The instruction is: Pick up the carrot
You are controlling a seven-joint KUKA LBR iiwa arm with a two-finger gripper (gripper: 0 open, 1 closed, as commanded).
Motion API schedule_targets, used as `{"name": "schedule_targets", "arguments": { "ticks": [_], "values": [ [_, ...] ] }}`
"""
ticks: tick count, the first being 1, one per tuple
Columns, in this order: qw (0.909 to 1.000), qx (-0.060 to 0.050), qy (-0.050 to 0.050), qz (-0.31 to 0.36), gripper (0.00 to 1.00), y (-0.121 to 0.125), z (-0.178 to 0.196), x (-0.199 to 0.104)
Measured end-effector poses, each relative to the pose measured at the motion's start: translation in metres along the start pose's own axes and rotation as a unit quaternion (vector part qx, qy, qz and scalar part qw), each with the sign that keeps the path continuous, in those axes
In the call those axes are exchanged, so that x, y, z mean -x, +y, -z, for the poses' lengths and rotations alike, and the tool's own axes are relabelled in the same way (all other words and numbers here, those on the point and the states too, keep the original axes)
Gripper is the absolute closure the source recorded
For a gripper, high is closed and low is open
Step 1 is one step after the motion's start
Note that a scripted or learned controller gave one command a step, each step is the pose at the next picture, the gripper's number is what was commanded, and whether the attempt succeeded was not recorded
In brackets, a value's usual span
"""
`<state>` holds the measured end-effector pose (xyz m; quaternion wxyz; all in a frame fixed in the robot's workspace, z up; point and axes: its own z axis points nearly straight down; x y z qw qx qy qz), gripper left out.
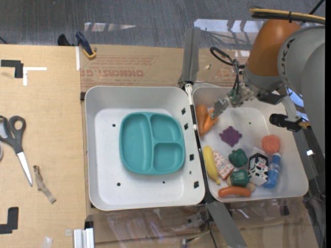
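where two bins (98, 190) sit, one carrot (205, 119), one teal tray (152, 142)

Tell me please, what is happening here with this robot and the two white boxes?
A grey robot arm reaches in from the right over the right bin, which holds toy food. Its gripper hangs low at the bin's upper left part, right beside the carrot that it is meant to pick up. The carrot lies against the bin's left wall and is not visibly between the fingers, so no grasp shows yet. The left bin holds a teal divided plate.
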<state>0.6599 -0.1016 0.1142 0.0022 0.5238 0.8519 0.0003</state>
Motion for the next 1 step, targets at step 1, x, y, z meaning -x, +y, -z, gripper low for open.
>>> {"name": "schedule_targets", "arguments": {
  "ticks": [1],
  "values": [
    [0.9811,-0.002,0.0,-0.194,0.0,-0.0226,0.0385,0.0125]
  ]
}}
